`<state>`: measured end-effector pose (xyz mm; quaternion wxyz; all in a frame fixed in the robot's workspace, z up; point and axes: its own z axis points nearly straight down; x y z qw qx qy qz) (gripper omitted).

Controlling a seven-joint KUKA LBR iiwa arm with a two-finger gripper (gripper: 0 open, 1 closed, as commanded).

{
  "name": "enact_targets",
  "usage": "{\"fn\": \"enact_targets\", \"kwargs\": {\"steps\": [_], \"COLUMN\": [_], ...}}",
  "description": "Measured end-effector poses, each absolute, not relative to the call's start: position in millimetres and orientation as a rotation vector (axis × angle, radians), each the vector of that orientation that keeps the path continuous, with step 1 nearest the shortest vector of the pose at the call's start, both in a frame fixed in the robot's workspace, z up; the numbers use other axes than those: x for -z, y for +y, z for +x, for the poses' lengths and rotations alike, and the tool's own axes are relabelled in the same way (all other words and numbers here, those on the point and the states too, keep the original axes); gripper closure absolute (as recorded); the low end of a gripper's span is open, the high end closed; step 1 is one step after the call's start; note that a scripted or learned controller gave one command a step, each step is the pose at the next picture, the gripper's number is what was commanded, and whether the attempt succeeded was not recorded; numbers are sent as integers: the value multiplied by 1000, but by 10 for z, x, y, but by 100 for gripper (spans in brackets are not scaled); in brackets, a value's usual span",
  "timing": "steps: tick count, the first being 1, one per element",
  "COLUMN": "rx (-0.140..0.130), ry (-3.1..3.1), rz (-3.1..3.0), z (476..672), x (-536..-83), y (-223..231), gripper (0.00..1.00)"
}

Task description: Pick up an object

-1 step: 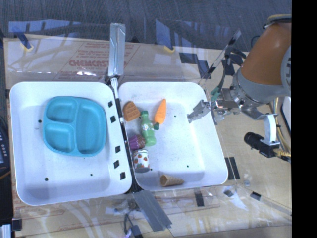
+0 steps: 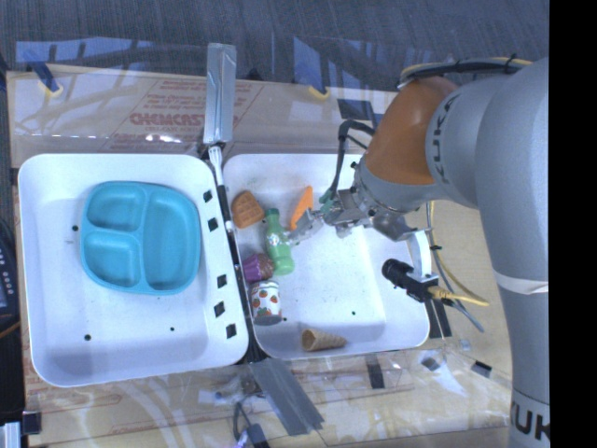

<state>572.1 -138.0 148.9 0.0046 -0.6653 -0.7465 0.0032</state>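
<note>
The right bin (image 2: 373, 292) holds several small items. An orange carrot (image 2: 300, 206) lies near the middle, with a green bottle (image 2: 277, 244) just left of it. Along the left wall sit a brown bread piece (image 2: 247, 209), a purple item (image 2: 256, 268) and a small patterned can (image 2: 266, 301). A tan ice-cream cone (image 2: 323, 341) lies at the front wall. My gripper (image 2: 305, 229) reaches in from the right, low over the bin, with its tip between the carrot and the green bottle. I see nothing lifted off the bin floor.
The left bin (image 2: 47, 325) holds a blue divided plate (image 2: 142, 236). A grey divider with black clips runs between the bins. The arm's orange band (image 2: 406, 138) and grey wrist hang over the right bin's far right corner. Bare floor shows in the right bin's middle and right.
</note>
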Motion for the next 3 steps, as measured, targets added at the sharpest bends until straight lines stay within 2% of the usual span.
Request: {"fn": "enact_targets", "kwargs": {"steps": [1,2,3], "rx": [29,-5,-2], "ry": [-2493,-2472,-2558], "rz": [-1942,-1925,-1822], "z": [6213,6116,6398], "x": [-1061,-974,-2111], "y": [-1241,-1262,-879], "gripper": [0,100,100]}}
